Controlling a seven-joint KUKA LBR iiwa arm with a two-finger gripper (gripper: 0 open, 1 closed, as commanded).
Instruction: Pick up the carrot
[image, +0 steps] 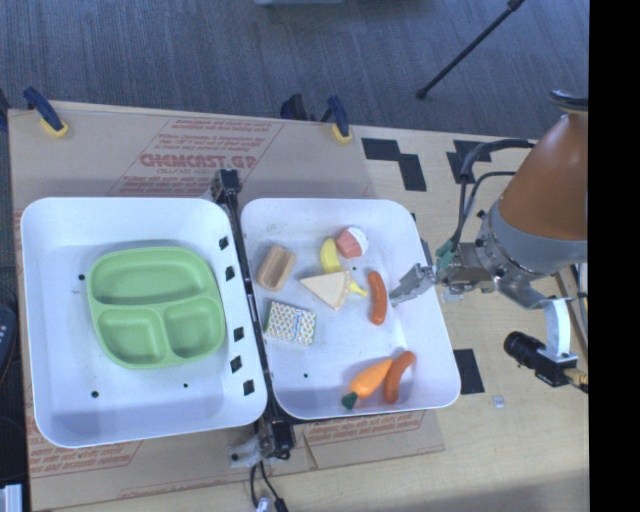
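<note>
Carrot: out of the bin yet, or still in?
In. The carrot lies flat on the right bin floor, touching a sausage; the gripper is apart from it.

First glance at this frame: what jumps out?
The green divided tray sits alone in the left bin, its bright colour drawing the eye. The right bin holds a scatter of toy food, with the carrot near its front edge beside a sausage. From the right, the grey arm with its orange band reaches in, its gripper at the right bin's rim, away from the carrot.
</note>
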